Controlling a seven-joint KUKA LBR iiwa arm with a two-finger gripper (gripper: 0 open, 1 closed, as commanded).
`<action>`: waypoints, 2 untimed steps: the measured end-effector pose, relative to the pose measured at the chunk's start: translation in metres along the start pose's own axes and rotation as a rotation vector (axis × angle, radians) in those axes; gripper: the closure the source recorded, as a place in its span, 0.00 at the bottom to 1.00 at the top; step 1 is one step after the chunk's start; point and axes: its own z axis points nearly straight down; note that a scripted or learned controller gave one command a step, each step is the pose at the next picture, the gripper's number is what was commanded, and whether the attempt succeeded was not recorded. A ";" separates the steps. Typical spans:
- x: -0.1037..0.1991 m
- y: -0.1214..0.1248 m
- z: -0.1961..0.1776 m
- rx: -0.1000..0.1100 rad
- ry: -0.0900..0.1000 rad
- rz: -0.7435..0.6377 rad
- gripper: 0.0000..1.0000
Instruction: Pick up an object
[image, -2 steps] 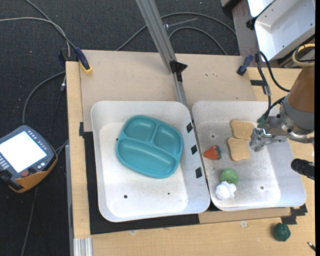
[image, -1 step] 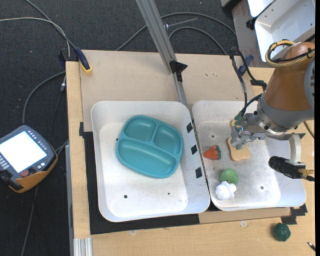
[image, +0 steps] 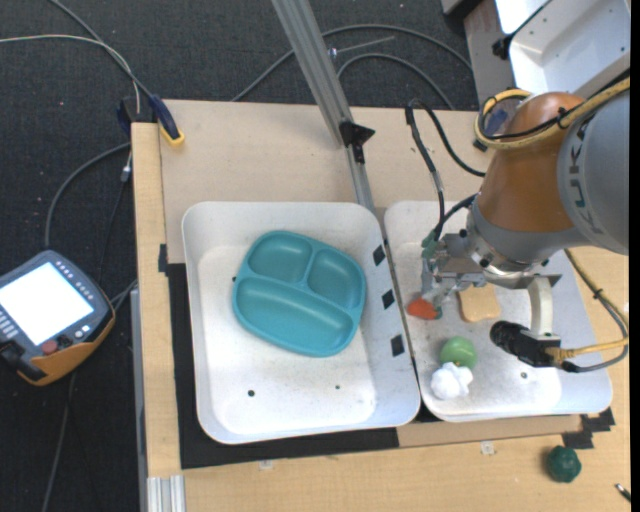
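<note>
The arm (image: 590, 180) is a thick grey cylinder with dark lettering, ending in a glossy orange band (image: 525, 170) above a grey wrist ring. Black cables (image: 440, 150) loop beside it toward the metal hand (image: 440, 285).

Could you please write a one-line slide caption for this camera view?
Two-finger gripper poised above small red-orange object in right white bin; teal divided plate in left bin.
</note>
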 end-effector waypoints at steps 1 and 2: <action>0.053 -0.002 0.006 0.001 -0.001 0.001 1.00; 0.104 -0.009 -0.012 -0.004 -0.001 0.001 1.00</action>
